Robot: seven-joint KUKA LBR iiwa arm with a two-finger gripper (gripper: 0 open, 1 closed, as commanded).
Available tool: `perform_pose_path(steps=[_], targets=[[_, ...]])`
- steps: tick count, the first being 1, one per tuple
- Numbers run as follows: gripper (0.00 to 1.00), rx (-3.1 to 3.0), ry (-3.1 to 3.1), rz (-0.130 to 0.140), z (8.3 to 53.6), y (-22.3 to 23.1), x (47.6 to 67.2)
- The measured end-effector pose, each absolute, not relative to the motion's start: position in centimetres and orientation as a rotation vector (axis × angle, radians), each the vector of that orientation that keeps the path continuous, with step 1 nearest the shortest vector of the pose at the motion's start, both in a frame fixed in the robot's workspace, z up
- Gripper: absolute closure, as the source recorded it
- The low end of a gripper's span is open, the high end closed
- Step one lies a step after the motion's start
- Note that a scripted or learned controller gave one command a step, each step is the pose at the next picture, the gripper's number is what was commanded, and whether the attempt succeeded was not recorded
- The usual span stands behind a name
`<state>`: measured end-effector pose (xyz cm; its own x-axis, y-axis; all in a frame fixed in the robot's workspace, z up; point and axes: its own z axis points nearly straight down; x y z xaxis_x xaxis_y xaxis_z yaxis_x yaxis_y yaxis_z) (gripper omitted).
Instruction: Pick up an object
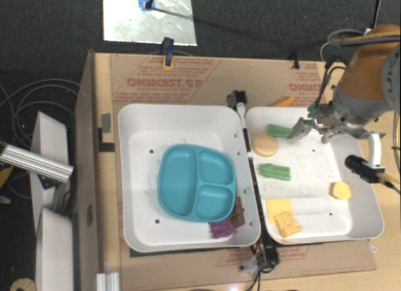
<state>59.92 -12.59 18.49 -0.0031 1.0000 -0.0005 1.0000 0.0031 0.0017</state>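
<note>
Dark carpet floor [50, 20] around cardboard-topped bench [188, 77]

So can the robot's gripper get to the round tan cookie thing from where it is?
Probably yes. The gripper hangs over the right bin, and the tan cookie lies uncovered nearby, with bare floor around it.

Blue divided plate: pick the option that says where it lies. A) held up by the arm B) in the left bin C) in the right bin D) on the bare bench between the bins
B: the blue divided plate rests flat on the floor of the left bin, with the purple piece by its near edge.
</note>
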Motion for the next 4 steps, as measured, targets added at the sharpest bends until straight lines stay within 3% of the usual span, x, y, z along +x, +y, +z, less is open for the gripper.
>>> perform_pose_path(steps=[1,2,3,4], targets=[[0.00,2.213,2.213,0.010,9.9,-9.9,57.3],[0.00,2.210,2.224,0.007,8.6,-9.0,63.6],[1.00,2.210,2.223,0.009,9.8,-9.1,63.6],[1.00,2.218,2.214,0.005,21.1,-13.6,61.1]])
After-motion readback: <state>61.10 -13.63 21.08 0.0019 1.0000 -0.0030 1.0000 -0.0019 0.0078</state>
